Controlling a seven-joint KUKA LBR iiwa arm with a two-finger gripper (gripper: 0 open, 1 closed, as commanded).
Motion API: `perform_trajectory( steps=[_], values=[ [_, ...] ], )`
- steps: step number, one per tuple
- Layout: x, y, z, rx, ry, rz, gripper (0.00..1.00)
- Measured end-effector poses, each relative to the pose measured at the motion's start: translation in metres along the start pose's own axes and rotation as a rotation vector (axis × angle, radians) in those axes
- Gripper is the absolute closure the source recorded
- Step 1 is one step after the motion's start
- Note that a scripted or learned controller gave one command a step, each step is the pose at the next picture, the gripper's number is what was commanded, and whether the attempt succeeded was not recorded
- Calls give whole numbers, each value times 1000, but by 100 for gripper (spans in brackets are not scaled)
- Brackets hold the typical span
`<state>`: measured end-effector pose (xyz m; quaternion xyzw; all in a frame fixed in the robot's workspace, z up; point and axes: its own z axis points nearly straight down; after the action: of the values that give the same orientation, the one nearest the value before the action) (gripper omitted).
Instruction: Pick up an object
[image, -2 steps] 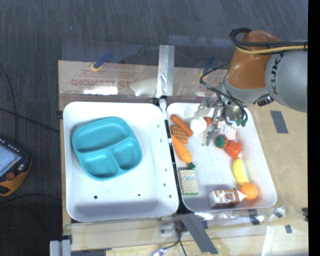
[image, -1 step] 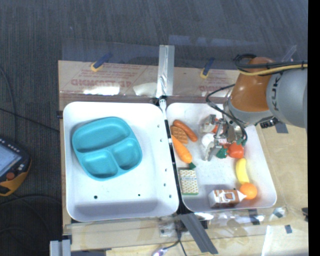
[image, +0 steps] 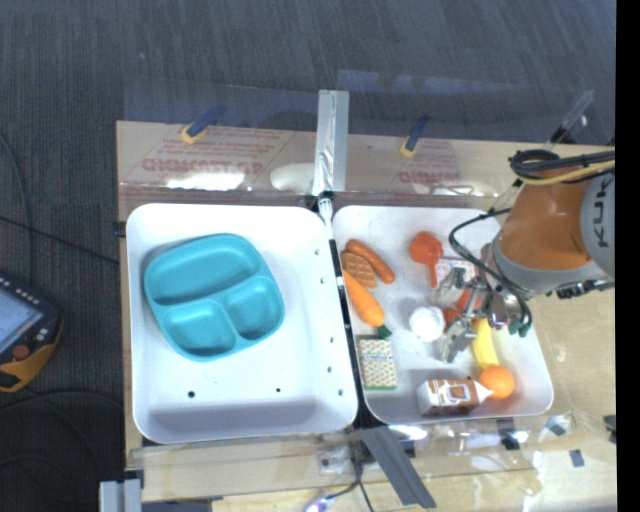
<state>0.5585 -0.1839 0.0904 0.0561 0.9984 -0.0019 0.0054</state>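
My gripper (image: 456, 312) hangs low over the middle of the right bin (image: 400, 232), reaching in from the right under the orange-banded wrist. Just left of it lies a white ball (image: 427, 322). A yellow banana (image: 485, 344) lies close on its right, with an orange (image: 497, 382) below that. A small red piece (image: 453, 314) shows against the gripper's metal; whether it is held is unclear. Farther left lie a carrot (image: 365, 300) and a brown bread roll (image: 367, 264). A red scoop-like toy (image: 427, 247) sits above the gripper.
A brown-and-white carton (image: 450, 396) lies at the right bin's front wall, and a green checkered packet (image: 377, 362) lies near the divider. The left bin (image: 300, 385) holds a teal divided plate (image: 212, 293). Black cables loop over the arm at the right.
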Motion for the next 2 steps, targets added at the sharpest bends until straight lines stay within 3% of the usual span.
perform_trajectory(
  steps=[1, 2],
  values=[
    [13, 15, -1, 0, -6, 47, 0],
    [7, 19, 0, 0, -1, 64, 0]
  ],
)
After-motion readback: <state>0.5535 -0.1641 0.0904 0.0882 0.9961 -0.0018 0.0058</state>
